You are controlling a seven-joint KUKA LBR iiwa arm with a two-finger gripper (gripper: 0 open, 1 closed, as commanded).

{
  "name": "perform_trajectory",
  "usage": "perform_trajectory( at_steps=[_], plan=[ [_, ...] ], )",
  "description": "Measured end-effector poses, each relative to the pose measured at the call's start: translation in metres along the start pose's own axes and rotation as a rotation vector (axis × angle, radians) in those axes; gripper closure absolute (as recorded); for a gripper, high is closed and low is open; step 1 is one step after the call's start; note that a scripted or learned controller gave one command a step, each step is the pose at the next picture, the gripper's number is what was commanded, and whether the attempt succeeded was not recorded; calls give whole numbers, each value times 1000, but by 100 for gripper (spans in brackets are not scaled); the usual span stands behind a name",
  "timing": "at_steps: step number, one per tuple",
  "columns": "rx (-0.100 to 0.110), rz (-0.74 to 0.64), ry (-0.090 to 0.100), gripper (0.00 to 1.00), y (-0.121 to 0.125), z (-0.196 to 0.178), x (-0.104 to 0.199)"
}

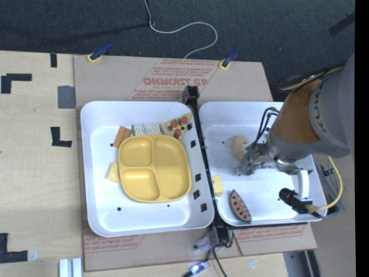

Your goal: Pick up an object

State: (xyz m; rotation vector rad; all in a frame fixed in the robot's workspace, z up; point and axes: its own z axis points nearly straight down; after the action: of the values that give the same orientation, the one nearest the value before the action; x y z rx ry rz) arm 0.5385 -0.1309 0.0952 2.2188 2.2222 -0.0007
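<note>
My gripper (247, 165) is low in the right bin (259, 215), just below and right of a small beige rounded object (240, 145). The beige object appears to touch or sit just beside the gripper tip. A watermelon-slice toy (240, 206) lies at the bin's front left. A small yellow block (217, 184) sits at the bin's left wall. The grey arm with its orange band (297, 120) comes in from the right over the bin.
The left bin (98, 212) holds a yellow divided plate (154, 168), with an orange piece (121, 135), a pizza-slice toy (178, 124), a patterned piece (146, 129) and a pale yellow piece (112, 172) around it. A black part (294, 199) of the arm with a yellow cable hangs over the right bin's front right.
</note>
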Motion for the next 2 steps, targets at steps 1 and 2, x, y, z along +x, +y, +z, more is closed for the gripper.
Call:
perform_trajectory(
  at_steps=[1,2],
  plan=[
    [0,0,2,100,-6,-44,1],
    [-4,-1,0,100,-2,-107,1]
  ],
)
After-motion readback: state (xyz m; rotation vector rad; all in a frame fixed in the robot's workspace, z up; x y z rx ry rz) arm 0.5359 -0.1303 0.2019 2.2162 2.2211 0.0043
